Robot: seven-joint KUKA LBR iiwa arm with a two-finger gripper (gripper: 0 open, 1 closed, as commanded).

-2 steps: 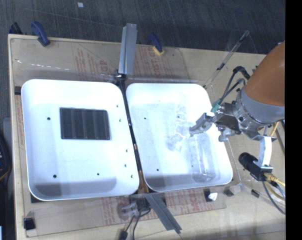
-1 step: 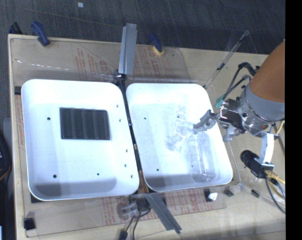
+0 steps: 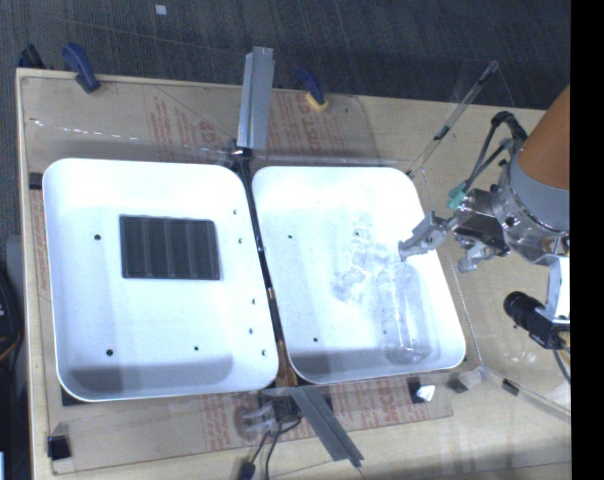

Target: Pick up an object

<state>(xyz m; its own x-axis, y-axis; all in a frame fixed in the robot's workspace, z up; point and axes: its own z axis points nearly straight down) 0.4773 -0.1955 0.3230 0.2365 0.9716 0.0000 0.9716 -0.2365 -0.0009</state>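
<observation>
Camera view: the claw point(image 3: 429, 236) is seen at the 3 o'clock rim of the right bin point(image 3: 282, 268), reached in from the right; whether it is wide or narrow cannot be told, and nothing is seen held. Clear plastic objects are lying in the right bin: a transparent bottle point(image 3: 402, 313) toward 4 o'clock and a crumpled clear piece point(image 3: 352, 263) near the centre, just beside it. A dark ribbed pad point(image 3: 170, 247) is lying flat in the left bin point(image 3: 72, 268). The bottle is judged the nearest target. The approach should be centred over the bottle's body, across its narrow axis, and descent kept clear of the bin wall. A slip on the slick, see-through plastic is likely.
</observation>
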